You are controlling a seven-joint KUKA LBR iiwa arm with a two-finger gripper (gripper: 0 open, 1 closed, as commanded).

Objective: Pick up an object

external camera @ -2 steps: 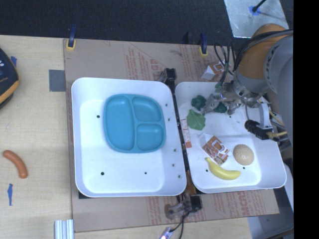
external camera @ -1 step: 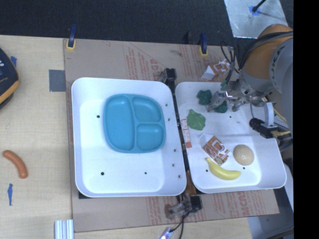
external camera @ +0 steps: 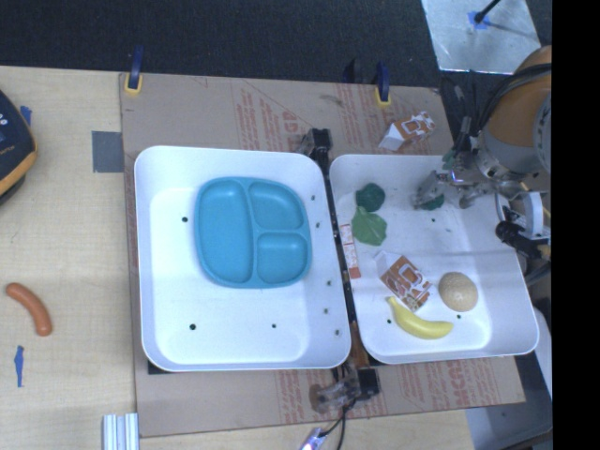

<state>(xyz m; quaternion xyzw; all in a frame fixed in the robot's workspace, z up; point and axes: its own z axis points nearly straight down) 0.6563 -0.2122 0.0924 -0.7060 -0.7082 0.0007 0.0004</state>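
My bins (external camera: 169, 336) are smooth, glossy white plastic. They sit on matt printed cardboard (external camera: 234, 97) over a pale wood-grain bench (external camera: 56, 373). The divided plate (external camera: 253, 232) is matt blue plastic.

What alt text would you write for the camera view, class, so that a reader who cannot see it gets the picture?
A grey robot arm's gripper hovers over the right bin, which holds a banana, a tan ball, a brown packet and green pieces. The left bin holds a blue divided plate.

Gripper (external camera: 433, 195) over right bin (external camera: 506, 345), nr banana (external camera: 419, 322).
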